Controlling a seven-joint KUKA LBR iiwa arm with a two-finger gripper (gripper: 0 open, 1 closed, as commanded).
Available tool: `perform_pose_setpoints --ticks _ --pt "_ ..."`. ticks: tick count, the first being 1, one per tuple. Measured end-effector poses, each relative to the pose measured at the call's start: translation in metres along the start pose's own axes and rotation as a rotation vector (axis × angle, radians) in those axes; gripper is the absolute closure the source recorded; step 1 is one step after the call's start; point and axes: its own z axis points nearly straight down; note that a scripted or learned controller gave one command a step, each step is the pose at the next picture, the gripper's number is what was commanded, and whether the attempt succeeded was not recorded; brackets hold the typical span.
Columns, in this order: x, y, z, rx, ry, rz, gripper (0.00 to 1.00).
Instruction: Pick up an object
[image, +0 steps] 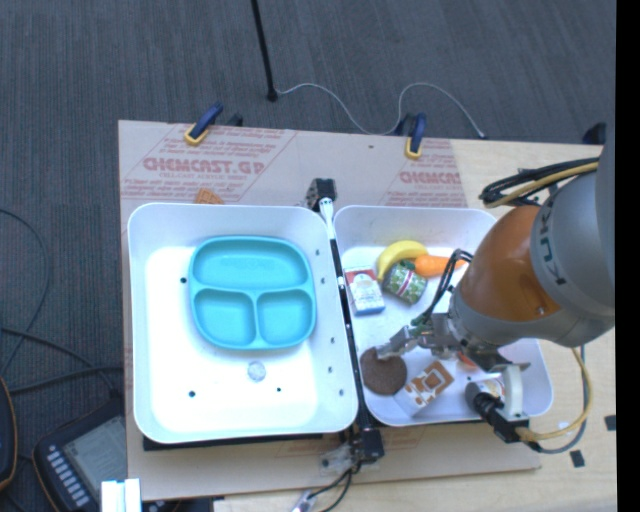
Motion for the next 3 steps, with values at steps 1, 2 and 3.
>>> perform_pose_setpoints --ticks 1,2,3 --pt "0.0 0.002 -0.011 -0.002 0.0 0.0 1.0" --pt "0.0 0.001 -0.011 0.0 0.001 0.0 0.0" --pt "0.007 -0.001 0.0 0.003 0.0 0.002 0.0"
